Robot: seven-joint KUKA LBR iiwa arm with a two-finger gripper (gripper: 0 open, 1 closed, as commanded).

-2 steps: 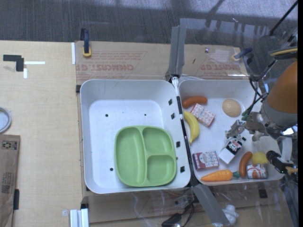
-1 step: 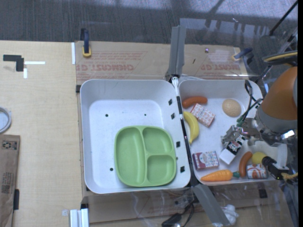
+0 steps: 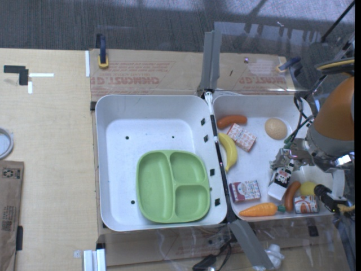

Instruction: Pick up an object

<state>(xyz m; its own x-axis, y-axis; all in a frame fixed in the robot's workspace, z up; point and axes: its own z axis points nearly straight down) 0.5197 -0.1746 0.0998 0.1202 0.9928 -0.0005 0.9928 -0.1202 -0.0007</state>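
We're low w/ gripper (image 3: 284,164) in right bin (image 3: 256,103), near its right edge; grip state unclear, nothing lifted yet.

A green plate (image 3: 173,186) with three parts lies in the left white bin (image 3: 113,117). A roll of tape (image 3: 4,144) sits at the far left edge of the wooden bench (image 3: 45,112). Below it is a brown paper bag (image 3: 10,208). A black and white mark (image 3: 25,75) is near the top left corner. A small clamp with a yellow tip (image 3: 101,51) stands on the brown cardboard (image 3: 146,72) behind the bins.
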